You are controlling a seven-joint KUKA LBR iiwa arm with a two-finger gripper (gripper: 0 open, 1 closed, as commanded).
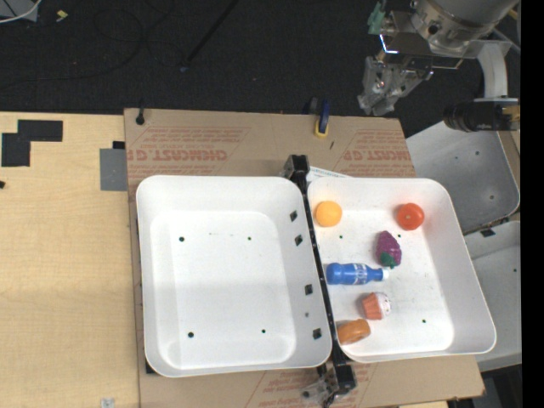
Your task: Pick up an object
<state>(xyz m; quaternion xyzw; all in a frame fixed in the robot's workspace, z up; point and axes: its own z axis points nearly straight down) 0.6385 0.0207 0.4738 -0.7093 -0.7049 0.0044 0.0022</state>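
The right bin holds several small objects. An orange ball lies near its back left corner and a red tomato near its back right. A purple eggplant-like toy sits below the tomato. A blue bottle lies on its side by the divider. A small red and white piece and an orange piece rest near the front. My gripper hangs high behind the bins, above the cardboard's back edge, with nothing visible between its fingers.
The left bin sits beside the right one, joined by a black clamp strip. Both rest on a cardboard sheet. A blue and yellow clip stands at the cardboard's back edge. A wooden bench extends left.
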